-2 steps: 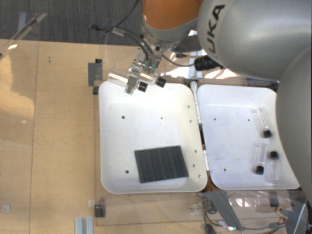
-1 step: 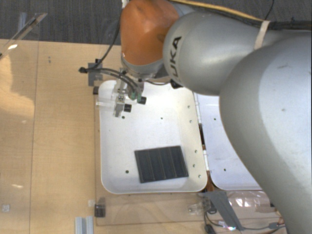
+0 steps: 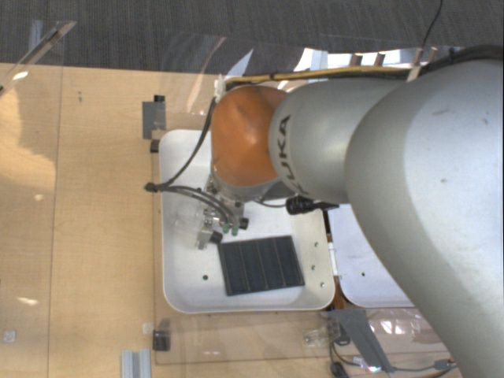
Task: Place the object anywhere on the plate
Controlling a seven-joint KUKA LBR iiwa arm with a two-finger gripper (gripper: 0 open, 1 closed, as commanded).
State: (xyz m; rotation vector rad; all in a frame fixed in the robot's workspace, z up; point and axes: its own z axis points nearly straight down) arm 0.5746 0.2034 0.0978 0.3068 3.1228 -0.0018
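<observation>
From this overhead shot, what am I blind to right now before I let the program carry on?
- Claw: small and blurred under the orange wrist, so open or shut, and any held object, is unreadable.
- Left bin: its upper part is covered by the arm.
- Right bin: mostly hidden behind the grey arm.
- Dark ridged plate: visible; nothing readable on it.

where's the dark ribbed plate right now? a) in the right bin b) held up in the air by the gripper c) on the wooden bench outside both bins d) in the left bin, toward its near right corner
d: the dark ribbed plate lies flat on the floor of the left bin, toward its near right corner, just below the gripper.
</observation>
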